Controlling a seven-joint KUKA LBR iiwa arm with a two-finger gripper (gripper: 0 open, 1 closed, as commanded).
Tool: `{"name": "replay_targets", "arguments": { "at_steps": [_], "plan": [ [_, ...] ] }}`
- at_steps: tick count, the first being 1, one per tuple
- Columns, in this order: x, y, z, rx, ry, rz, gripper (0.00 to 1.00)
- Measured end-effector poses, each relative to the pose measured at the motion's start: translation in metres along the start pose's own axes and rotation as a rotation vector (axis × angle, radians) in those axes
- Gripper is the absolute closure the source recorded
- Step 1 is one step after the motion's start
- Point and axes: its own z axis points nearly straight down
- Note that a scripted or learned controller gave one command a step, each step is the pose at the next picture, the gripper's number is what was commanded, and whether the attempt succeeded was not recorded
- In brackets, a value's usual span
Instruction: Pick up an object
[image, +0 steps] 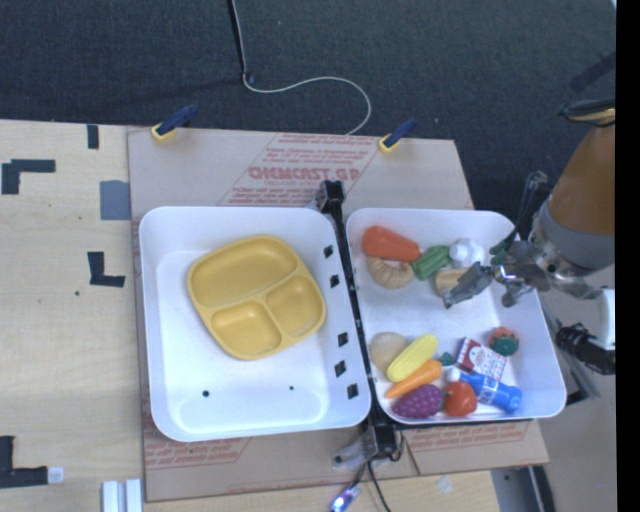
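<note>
Bins sit side by side on your bench: the left bin (160, 300) holds a yellow tray (256, 296) with three compartments, lying flat near its middle. The right bin (530, 330) holds the toy food you can pick from. Along its far side you see a carrot (390, 243), a tan shell-shaped piece (390, 272) touching it just below, a green pepper (432, 262) to the right of those, and a small white piece (462, 249) beside the pepper. Toward the near side lie a pale piece (386, 346), a corn cob (412, 356), a second, smaller carrot (414, 378), purple grapes (420, 402), a tomato (459, 398), a red-and-white carton (481, 358), a blue bottle (497, 393) and a small round orange-and-green piece (503, 342).

Your arm (590, 200) comes in from the right, and the gripper (492, 281) hangs over the right bin's far half, just right of the pepper and the white piece. Its dark fingers (466, 287) look spread apart, one reaching left toward a yellowish piece (452, 279) that it partly covers. You cannot tell whether that finger touches the piece. Nothing sits between the fingers.
</note>
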Motion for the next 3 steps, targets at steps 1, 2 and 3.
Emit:
{"name": "replay_targets", "arguments": {
  "at_steps": [1, 2, 3],
  "plan": [
    [0.085, -0.025, -0.154, -0.017, 0.001, -0.011, 0.00],
    [0.081, -0.026, -0.155, -0.001, -0.001, -0.002, 1.00],
    [0.125, -0.036, -0.133, 0.001, 0.000, -0.004, 1.00]
  ]
}}
